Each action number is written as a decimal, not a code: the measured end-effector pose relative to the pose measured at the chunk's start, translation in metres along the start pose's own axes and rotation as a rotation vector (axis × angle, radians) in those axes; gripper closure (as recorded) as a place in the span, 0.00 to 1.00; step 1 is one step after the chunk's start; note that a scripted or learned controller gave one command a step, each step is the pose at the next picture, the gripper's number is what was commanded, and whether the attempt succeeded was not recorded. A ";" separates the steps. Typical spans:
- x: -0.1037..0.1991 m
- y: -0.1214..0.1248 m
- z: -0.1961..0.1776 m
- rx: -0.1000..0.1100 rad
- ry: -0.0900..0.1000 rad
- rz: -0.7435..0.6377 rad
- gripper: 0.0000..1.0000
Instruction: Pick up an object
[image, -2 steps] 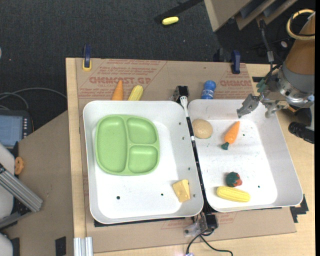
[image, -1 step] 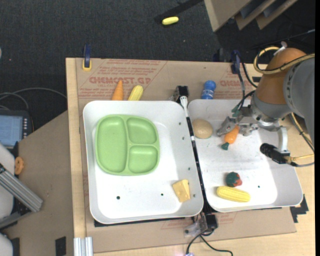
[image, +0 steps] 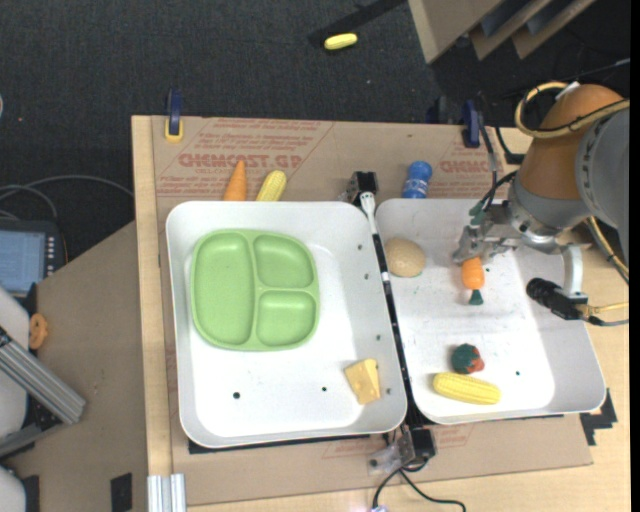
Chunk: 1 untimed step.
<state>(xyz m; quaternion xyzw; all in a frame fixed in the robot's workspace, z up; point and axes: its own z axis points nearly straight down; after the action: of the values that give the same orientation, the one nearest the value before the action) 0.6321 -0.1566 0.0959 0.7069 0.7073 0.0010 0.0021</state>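
the pincer (image: 478, 250) hangs over the right bin (image: 560, 390), right above a carrot (image: 472, 277) — whether it is apart or together, i cannot tell. a potato (image: 405, 257) lies to the left; corn (image: 466, 388) sits near the front edge.

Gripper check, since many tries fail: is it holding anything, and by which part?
It cannot be told. The gripper sits just above the small orange toy carrot in the right white bin, near its upper end.
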 end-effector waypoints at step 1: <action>0.061 0.006 0.011 0.008 0.003 -0.004 1.00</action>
<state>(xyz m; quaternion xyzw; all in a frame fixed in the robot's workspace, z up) 0.6380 -0.0958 0.0844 0.7053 0.7089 -0.0005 -0.0017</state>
